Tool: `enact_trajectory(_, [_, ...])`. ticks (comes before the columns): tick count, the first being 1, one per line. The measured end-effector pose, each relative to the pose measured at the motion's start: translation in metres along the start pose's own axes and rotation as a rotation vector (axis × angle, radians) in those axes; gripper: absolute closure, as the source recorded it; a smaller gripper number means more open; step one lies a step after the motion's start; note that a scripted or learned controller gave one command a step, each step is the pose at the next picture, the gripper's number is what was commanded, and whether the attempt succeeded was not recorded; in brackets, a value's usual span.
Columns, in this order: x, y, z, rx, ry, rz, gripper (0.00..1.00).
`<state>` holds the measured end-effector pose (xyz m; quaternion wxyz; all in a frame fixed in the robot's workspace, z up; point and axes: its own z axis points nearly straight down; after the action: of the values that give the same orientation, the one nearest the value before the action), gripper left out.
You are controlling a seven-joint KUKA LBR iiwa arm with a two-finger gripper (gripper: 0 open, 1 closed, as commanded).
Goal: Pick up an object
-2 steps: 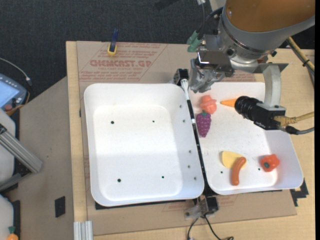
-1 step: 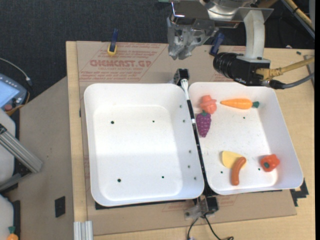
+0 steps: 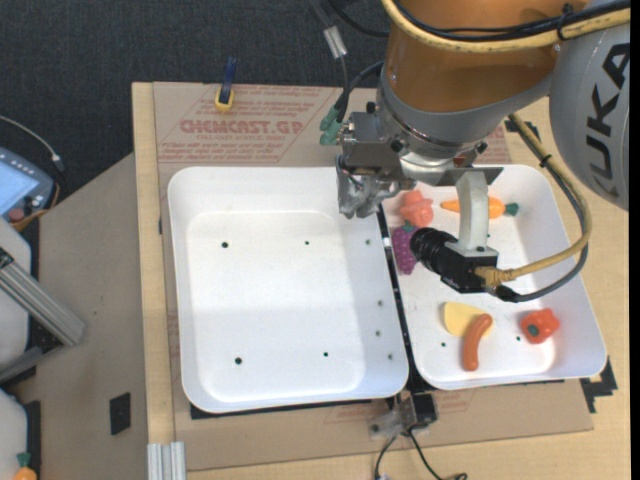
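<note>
End effector [image 3: 358,200]: finger state cannot be told; poised over the shallow white plastic right bin [image 3: 575,343], at its upper left corner. Within that bin: pink toy [image 3: 416,208] just beside it, purple grape cluster [image 3: 403,249], orange carrot [image 3: 481,208], yellow wedge [image 3: 457,317], orange sausage [image 3: 475,341], red tomato [image 3: 538,325].

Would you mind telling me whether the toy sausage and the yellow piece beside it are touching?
Touching. In the camera view the sausage's upper end overlaps the lower right edge of the yellow piece, with no white bin floor between them.
</note>
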<state>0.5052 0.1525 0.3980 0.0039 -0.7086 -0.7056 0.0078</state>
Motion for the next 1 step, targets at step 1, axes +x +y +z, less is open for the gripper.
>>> enact_trajectory(1, [-0.0457,0.0031,0.0332,-0.010,0.003,0.002,1.00])
